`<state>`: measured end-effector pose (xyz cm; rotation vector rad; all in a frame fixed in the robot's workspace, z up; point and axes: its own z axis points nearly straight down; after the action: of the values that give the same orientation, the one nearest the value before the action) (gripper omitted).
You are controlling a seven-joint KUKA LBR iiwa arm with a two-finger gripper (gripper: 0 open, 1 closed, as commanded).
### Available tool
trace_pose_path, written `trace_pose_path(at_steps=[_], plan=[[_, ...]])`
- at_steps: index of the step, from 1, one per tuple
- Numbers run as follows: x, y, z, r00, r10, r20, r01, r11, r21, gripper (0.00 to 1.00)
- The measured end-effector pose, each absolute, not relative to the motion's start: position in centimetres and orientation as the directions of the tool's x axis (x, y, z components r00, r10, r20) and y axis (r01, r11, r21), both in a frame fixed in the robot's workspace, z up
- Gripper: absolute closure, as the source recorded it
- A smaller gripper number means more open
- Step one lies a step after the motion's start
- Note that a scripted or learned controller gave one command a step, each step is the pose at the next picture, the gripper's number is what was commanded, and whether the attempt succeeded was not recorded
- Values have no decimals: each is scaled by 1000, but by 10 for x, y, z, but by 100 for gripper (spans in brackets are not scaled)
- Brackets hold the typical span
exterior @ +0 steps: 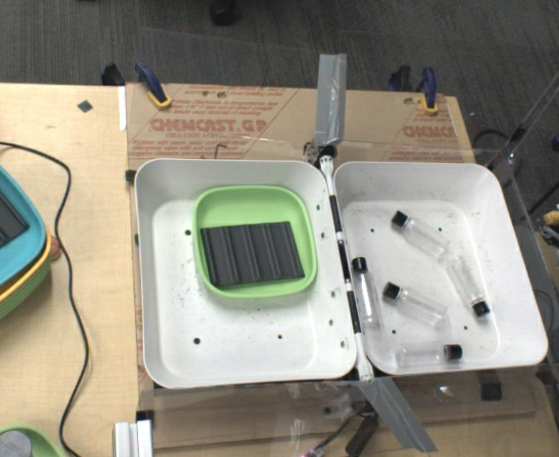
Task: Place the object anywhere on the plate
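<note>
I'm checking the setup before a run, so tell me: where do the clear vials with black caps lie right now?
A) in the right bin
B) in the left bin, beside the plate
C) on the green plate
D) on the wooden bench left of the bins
A: the vials all lie on the floor of the right bin, while the green plate sits in the left bin holding just a dark ribbed insert.

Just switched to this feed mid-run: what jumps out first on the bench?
The green plate in the left bin stands out first; it carries a dark ribbed insert at its centre. Next, the clear vials with black caps lie scattered in the right bin, and one vial lies along the seam between the bins. At the view's left edge, a stack of teal and yellow dishes sits on the wooden bench.
</note>
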<state>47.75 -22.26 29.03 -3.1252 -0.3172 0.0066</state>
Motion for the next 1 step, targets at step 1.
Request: trace_pose_path(at_steps=[1], plan=[[477, -222, 260, 981, 196, -7, 196, -981, -3, 0]])
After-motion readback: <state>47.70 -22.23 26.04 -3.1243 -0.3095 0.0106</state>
